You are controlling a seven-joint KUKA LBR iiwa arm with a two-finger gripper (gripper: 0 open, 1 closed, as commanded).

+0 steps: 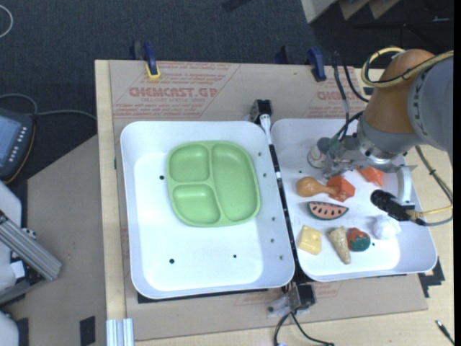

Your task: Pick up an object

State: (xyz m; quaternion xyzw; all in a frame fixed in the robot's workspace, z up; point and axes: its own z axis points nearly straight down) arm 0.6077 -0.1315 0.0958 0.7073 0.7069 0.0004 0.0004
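While its grip is unclear, the metal tool [333, 166] hangs above a glossy orange drumstick [325, 187].

The worktop [108, 193] bears two white bins: the left bin [144, 265] at 9 o'clock, the right bin [410, 254] at 3 o'clock.

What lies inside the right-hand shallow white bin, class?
Visible in the right-hand shallow white bin: a toy chicken drumstick, a watermelon slice, a yellow cheese wedge, a cone and a red-green round toy. The grey arm covers the bin's upper part.
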